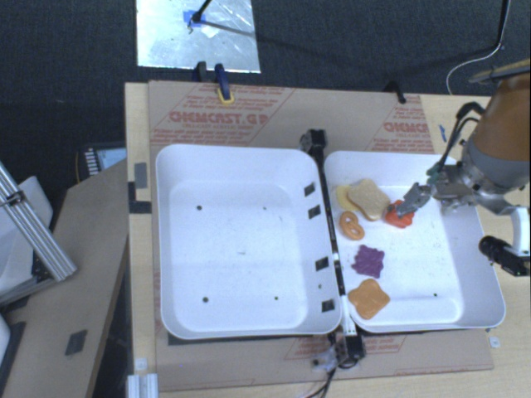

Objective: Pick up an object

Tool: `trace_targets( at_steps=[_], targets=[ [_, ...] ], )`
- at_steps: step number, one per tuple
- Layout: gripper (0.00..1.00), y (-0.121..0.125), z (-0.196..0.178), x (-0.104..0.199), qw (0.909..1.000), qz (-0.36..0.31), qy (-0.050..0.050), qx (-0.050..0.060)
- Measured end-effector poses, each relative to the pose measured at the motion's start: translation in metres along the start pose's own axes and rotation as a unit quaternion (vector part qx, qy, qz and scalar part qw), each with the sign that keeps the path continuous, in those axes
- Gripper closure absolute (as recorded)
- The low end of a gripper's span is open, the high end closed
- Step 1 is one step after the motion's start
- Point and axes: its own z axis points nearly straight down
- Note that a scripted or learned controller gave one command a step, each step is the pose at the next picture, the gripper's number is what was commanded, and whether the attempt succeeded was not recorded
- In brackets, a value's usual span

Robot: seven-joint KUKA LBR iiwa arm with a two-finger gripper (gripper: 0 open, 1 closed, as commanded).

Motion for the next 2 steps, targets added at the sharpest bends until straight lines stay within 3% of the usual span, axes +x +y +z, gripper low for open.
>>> trace_targets(
  at_steps=[1, 2],
  targets=[
    [0.0, -0.028, -0.081, 0.109, 1.0, -0.006, 0.002, -0.004],
    [0.0, -0.061, 0.033, 0.085, 1.0, 0.002, 0.0, 0.005]
  ],
)
